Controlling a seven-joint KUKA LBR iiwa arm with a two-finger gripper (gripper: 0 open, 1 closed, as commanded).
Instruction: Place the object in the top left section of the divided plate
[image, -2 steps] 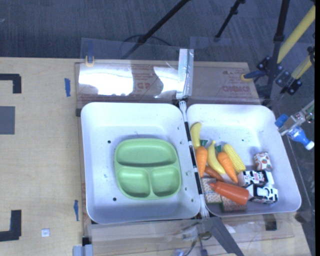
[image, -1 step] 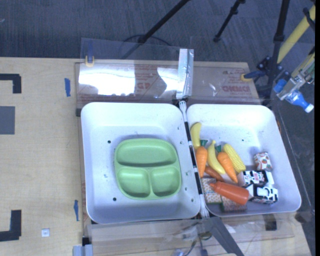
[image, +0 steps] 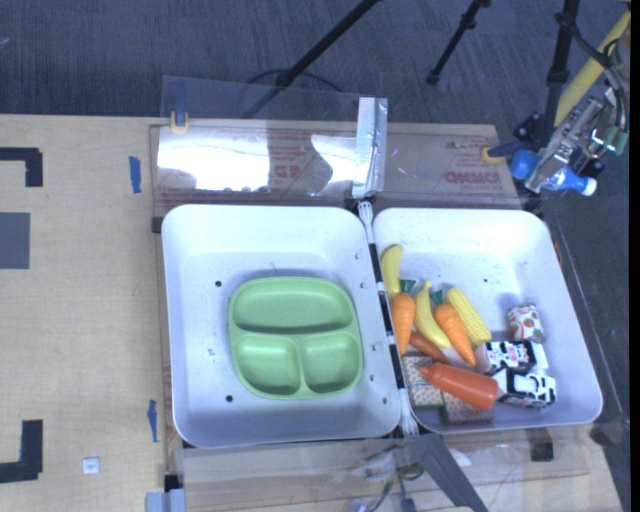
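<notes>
Green three-section plastic plate (image: 295, 336): left white bin (image: 190, 240), frame centre. Toy foods, including orange plastic carrot (image: 402, 318): right bin (image: 520, 245). Gripper (image: 575, 150): upper right, well apart; finger state cannot be told.

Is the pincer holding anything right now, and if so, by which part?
Nothing is seen held. The pincer sits above the right bin's far corner, away from the toy food; the divided plate holds nothing.

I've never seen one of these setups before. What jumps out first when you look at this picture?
A green divided plate sits alone in the middle of the left white bin. In the right bin, a bright heap of toy food crowds the left and lower part: carrots, corn and a banana. The gripper hangs above the bench at the upper right.
</notes>
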